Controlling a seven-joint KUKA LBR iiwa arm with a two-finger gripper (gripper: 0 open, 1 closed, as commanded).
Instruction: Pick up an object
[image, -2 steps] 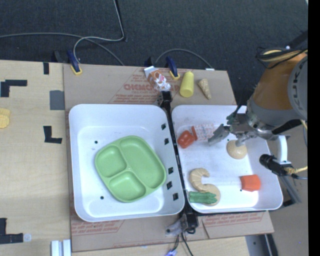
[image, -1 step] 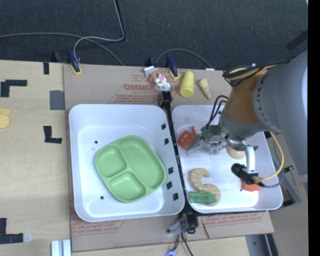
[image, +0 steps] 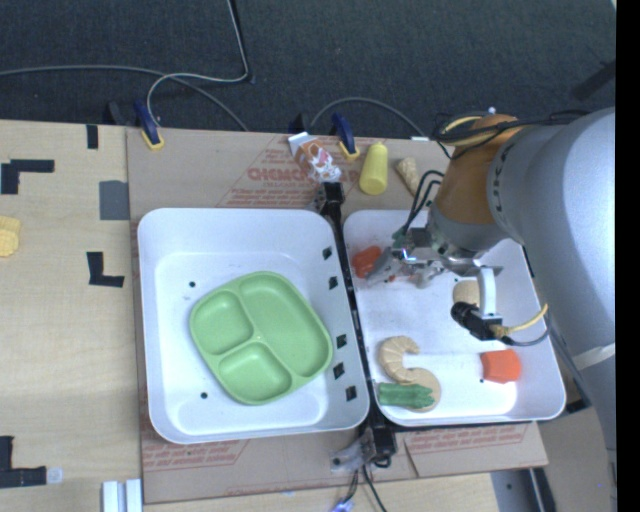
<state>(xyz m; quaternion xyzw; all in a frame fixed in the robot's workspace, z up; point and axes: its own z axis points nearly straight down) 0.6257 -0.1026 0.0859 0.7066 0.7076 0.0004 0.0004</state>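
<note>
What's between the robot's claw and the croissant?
In the camera view, just bare white bin floor lies between the claw and the tan curved croissant. Nothing sits in that stretch.

small red-orange object (image: 366, 261), perhaps a toy vegetable, near the right bin's (image: 540, 400) upper-left corner

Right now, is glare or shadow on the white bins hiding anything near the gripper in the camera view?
In the camera view, light is even and the right bin is bright but not washed out. The gripper casts soft shadow on the bin floor beside the red object. The arm looks large and slightly soft-edged. The green tray shows crisp, without glare.
</note>
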